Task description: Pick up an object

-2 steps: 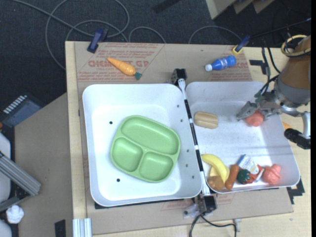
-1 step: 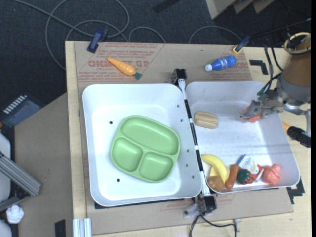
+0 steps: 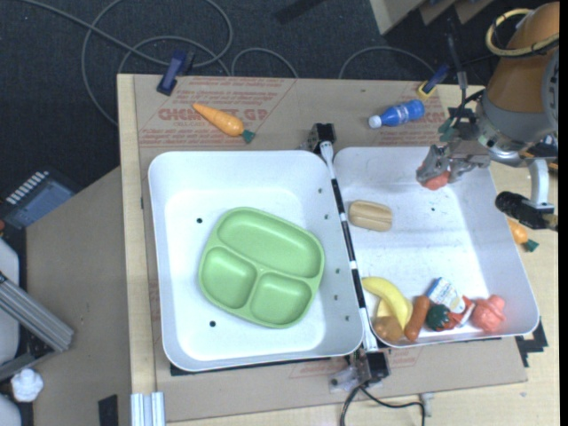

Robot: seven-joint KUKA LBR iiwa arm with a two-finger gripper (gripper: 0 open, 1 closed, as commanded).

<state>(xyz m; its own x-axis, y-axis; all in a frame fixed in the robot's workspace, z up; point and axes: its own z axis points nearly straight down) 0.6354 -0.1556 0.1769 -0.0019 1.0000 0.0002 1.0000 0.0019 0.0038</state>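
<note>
My gripper hangs over the far part of the right bin, above its floor. A small red object sits between the fingertips, and the gripper is shut on it. On the bin floor lie a tan bread roll by the left wall and a yellow banana near the front. Beside the banana are a brown-orange sausage-shaped piece, a blue and white packet and an orange toy figure.
The left bin holds a green divided plate. On the bench behind the bins lie a toy carrot, a blue bottle and a blue clip. A small orange item lies outside the right bin's right rim.
</note>
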